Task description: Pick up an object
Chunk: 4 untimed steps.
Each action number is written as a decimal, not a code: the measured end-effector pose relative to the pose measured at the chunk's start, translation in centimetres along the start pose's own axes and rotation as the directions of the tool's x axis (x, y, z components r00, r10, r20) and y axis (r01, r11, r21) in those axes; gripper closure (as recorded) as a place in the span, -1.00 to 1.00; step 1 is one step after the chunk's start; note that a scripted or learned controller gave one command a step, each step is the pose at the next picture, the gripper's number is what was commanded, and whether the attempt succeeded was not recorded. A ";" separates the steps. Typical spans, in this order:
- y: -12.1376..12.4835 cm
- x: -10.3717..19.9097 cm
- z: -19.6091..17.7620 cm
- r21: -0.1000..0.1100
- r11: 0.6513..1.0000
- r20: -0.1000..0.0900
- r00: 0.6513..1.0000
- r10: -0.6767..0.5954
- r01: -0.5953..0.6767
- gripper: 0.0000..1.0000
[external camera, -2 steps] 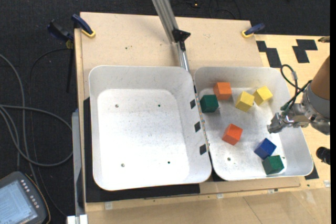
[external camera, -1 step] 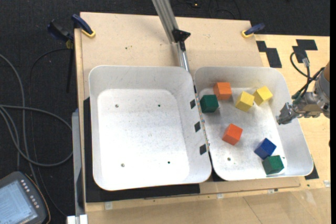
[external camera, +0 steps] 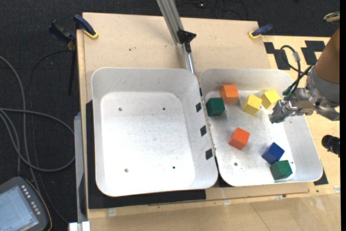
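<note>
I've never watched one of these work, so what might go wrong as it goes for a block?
The gripper hangs beside two yellow blocks that sit close together, so it may nudge one aside or catch both. It is also near the right bin's rim, which it could bump while descending.

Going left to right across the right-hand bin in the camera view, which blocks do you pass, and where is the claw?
Green block → orange block → red-orange block → yellow block → claw, at the bin's right side.
</note>
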<state>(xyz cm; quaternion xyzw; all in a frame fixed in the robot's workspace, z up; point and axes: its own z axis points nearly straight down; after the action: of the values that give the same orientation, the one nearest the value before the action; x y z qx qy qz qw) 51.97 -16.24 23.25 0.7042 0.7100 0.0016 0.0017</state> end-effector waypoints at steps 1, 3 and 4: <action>2.0 5.8 -0.8 0.002 1.000 -0.001 1.000 -0.001 0.001 1.00; 5.5 15.3 -0.3 0.004 1.000 -0.001 1.000 0.001 -0.001 1.00; 6.0 20.6 0.4 0.005 1.000 -0.001 1.000 0.000 0.000 1.00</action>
<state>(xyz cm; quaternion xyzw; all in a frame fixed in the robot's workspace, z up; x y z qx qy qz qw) 57.81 4.43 22.83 0.7044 0.7099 0.0003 -0.0004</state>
